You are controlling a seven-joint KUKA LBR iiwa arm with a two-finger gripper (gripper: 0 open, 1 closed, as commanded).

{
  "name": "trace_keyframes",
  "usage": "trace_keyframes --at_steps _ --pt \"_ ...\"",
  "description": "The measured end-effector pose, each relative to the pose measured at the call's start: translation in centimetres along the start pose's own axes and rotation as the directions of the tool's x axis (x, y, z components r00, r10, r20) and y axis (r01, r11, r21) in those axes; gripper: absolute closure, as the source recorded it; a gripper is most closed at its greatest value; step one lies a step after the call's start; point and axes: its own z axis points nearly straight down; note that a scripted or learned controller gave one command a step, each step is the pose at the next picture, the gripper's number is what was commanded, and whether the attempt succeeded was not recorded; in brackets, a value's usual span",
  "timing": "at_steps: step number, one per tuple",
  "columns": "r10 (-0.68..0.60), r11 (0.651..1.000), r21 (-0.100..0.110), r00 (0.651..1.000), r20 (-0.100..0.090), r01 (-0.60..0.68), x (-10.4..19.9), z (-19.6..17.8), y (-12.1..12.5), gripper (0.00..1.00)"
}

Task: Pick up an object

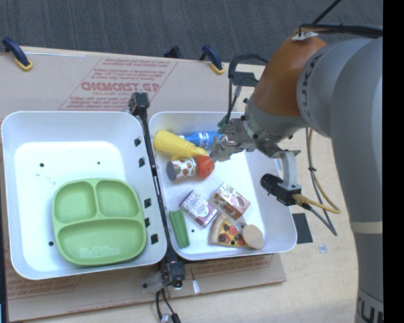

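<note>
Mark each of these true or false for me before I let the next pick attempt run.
1. The green divided plate lies in the left bin. True.
2. The yellow banana-shaped toy is in the left bin. False: it lies in the right bin, near its far edge.
3. The gripper is over the right bin. True: it sits beside the small can and the red ball.
4. The pizza slice toy rests on the green divided plate. False: it lies in the right bin, by the near wall.
5. The green block lies along the right bin's left wall. True.
</note>
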Motion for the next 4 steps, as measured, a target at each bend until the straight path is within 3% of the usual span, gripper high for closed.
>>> trace_keyframes --at_steps 1,2,3,4 --pt "0.002 1.000 -0.002 1.000 0.000 -0.002 0.9 0.4 3.9 1.00" --pt "0.004 1.000 -0.001 1.000 0.000 -0.004 -0.3 -2.8 -0.8 1.00" --pt "0.004 1.000 -0.002 1.000 0.001 -0.004 -4.2 0.8 3.6 1.00" --pt "0.002 1.000 0.000 1.000 -0.001 -0.002 -1.7 -0.8 1.8 1.00"
